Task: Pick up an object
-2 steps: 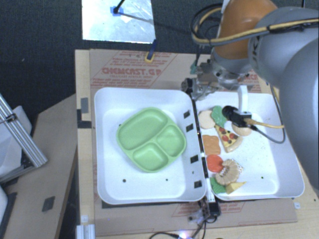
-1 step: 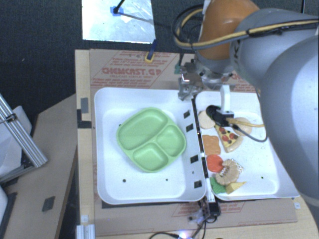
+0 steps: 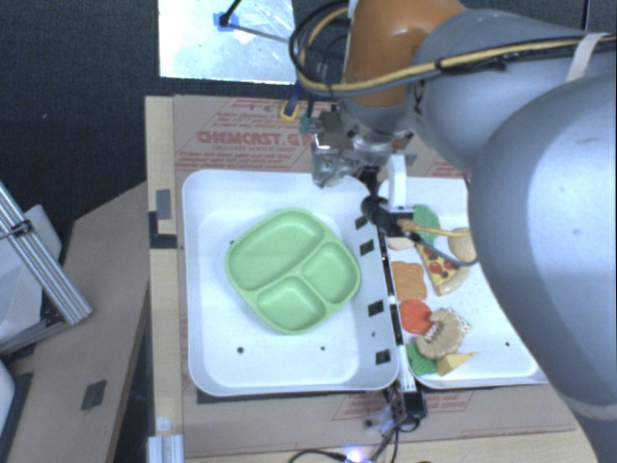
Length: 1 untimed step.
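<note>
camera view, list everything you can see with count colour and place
bins: 2, white, side by side on the bench
divided plate: 1, light green, middle of the left bin
pizza slice: 1, red and yellow, right bin
flat slab: 1, orange-tan, right bin, beside the pizza slice
round piece: 1, red, right bin, in front of the flat slab
lumpy piece: 1, beige, right bin, near its front
leafy piece: 1, green, right bin, front left corner
cardboard sheet: 1, brown with red print, under the bins
arm: 1, grey with orange band, over the right bin, hiding part of it
gripper: 1, metallic, above the left bin's back right corner
</note>
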{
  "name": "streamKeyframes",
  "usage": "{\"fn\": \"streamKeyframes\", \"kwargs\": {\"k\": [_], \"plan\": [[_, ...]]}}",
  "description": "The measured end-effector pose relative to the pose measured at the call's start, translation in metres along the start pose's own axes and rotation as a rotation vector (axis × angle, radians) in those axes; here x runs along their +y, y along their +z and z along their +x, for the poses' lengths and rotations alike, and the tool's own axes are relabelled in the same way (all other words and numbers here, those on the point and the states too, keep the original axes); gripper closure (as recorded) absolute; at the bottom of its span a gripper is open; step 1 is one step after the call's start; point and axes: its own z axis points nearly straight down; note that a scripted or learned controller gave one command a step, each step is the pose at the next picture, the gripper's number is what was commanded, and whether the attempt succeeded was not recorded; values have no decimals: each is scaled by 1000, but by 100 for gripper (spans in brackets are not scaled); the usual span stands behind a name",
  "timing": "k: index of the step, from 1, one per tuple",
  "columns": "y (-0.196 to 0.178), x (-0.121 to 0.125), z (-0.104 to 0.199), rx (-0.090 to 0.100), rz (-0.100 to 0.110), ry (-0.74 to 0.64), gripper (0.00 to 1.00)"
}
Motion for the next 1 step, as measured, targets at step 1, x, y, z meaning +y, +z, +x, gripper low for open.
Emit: {"fn": "streamKeyframes", "kwargs": {"k": [1], "plan": [[3,6,-5,-1,0,2,100]]}}
